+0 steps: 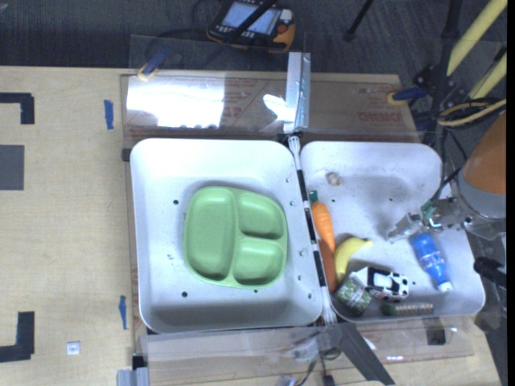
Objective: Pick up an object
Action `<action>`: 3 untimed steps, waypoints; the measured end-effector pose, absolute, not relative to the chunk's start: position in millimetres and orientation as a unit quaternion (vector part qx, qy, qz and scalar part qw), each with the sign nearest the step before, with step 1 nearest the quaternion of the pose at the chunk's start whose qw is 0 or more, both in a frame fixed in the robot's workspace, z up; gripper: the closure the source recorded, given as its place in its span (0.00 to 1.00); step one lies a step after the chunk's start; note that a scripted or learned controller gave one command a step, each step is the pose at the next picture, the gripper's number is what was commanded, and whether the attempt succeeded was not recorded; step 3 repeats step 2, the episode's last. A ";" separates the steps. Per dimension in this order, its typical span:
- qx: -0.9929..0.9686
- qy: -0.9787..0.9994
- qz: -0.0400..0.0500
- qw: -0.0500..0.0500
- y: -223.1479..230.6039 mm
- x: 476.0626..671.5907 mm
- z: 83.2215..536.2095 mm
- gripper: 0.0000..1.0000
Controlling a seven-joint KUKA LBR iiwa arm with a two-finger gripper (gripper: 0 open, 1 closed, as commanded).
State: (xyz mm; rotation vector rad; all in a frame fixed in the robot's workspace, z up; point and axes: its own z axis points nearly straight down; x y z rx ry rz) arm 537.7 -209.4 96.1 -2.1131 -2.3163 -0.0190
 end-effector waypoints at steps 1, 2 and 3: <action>-0.676 -0.737 -0.004 -0.001 -213.4 537.3 105.8 1.00; -0.665 -0.747 0.000 -0.001 -224.7 518.4 227.4 1.00; -0.665 -0.747 0.000 -0.001 -224.7 518.4 227.4 1.00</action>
